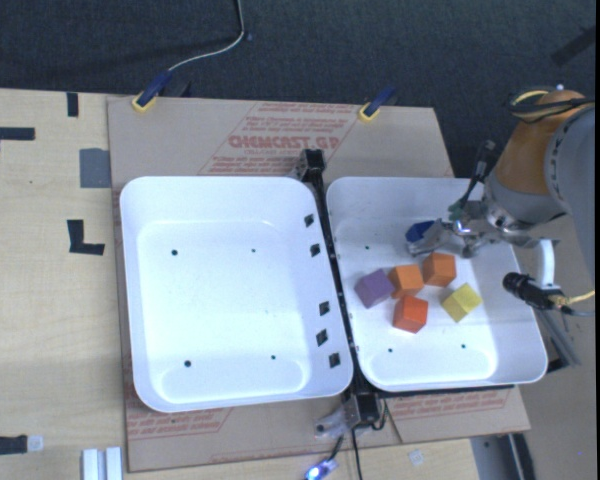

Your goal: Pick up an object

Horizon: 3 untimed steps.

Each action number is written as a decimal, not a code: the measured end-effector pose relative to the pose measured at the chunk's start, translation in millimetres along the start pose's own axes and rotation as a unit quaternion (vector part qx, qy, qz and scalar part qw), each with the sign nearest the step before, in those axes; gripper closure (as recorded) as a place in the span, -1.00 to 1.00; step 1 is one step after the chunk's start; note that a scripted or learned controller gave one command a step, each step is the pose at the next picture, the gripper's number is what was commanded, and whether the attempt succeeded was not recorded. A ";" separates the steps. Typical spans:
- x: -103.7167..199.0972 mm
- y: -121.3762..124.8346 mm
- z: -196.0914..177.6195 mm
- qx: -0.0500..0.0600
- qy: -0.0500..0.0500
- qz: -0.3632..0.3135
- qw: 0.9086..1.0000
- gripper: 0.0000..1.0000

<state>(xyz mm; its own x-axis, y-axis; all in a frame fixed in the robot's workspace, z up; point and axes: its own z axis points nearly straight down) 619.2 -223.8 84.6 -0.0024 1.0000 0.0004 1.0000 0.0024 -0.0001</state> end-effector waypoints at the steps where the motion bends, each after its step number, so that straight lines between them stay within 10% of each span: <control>1: 1.3 52.1 -1.6 -0.003 -0.001 -0.001 1.000 -1.00; 2: 1.4 51.4 -12.9 -0.003 -0.001 -0.001 1.000 1.00; 3: 88.3 49.4 -11.1 0.001 0.001 -0.003 1.000 1.00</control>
<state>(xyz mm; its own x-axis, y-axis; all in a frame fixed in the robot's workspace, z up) 668.4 -135.4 95.8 -0.0075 1.0000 0.0021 1.0000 0.0075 -0.0026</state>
